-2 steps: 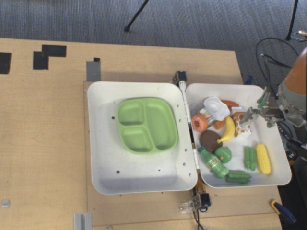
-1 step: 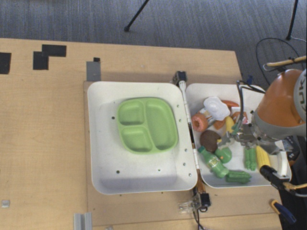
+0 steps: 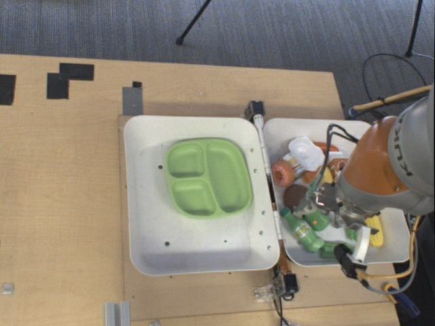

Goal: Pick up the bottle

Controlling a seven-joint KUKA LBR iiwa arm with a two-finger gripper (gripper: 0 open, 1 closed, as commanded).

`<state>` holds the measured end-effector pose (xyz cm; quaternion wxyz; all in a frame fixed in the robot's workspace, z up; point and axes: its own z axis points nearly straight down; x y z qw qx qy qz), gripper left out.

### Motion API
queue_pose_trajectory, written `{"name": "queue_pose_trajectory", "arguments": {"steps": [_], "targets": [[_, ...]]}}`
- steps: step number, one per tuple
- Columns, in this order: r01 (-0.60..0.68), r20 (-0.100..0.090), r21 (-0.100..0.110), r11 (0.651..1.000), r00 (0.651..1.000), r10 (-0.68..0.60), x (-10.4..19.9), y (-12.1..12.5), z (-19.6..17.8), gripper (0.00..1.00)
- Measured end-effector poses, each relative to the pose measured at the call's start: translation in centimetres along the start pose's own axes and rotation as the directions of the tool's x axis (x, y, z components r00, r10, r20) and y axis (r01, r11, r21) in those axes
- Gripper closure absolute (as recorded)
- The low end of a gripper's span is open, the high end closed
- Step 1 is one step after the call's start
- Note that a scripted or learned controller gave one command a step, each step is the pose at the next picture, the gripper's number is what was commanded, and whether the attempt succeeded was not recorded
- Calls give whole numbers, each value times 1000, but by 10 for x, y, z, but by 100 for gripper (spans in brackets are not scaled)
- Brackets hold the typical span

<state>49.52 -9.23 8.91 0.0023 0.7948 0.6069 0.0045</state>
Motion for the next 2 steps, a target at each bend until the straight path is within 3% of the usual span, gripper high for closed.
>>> {"name": "queue_pose_trajectory", "arguments": {"steps": [1, 2], "targets": [[-268, -3, -1, 963, 963, 268, 4, -5, 0, 0], [-308, 3, 7, 951, 951, 308, 124, -18, -95, 0]]}}
